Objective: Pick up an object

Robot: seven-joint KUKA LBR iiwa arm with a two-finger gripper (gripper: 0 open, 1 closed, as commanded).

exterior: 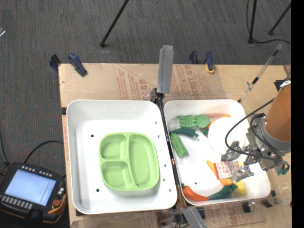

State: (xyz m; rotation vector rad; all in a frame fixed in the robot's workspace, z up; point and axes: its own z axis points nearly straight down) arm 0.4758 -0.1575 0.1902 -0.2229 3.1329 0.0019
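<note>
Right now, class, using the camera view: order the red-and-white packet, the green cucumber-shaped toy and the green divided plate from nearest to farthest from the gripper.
Measured from the gripper:
1. Red-and-white packet, right bin, just beside the gripper.
2. Green cucumber-shaped toy, right bin, near its left wall.
3. Green divided plate, in the left bin.

Orange band on arm (286,114), grey wrist below; black cable loops beside metallic end effector (241,164).

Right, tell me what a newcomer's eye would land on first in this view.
First, the pale green three-compartment plastic plate lying alone in the left white bin. Next, the grey arm's gripper low over the right white bin, above a small red-and-white carton among scattered toys. A green knobbly toy lies near that bin's far edge.
</note>
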